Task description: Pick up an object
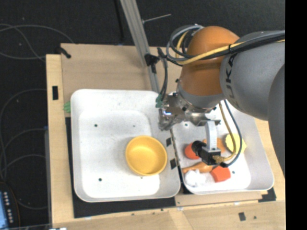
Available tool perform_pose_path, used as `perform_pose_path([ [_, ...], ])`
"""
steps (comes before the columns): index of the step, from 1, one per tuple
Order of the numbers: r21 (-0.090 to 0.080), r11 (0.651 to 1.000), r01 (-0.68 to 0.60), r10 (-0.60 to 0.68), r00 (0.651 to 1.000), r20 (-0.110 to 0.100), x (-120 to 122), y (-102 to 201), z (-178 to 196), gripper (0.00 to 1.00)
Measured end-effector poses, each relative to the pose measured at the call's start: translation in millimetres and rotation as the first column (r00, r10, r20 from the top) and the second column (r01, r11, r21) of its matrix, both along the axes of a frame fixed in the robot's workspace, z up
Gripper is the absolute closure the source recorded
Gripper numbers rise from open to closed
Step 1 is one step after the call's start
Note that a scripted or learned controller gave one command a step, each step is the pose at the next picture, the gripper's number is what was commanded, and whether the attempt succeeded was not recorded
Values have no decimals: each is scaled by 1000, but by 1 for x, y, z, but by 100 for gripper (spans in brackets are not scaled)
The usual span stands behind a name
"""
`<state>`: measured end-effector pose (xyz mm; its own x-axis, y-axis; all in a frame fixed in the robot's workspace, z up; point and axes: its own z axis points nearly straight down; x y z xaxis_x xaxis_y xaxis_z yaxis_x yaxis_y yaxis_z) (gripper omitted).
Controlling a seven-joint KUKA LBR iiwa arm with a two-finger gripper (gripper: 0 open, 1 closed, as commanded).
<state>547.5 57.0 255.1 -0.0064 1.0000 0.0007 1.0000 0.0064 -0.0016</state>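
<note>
My gripper hangs over the edge where the two bins meet, near the back of the right bin. I cannot tell if it is open or closed. A yellow bowl sits upright in the left bin, in its front right part, close to that edge. In the right bin, under my arm, lie a round orange thing, an orange block and a white lump, all near each other. Both bins rest on the counter
</note>
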Motion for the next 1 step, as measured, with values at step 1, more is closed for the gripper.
perform_pose_path([
  [1, 0, 1000, 6, -6, 1000, 3, 1, -2, 1, 0],
])
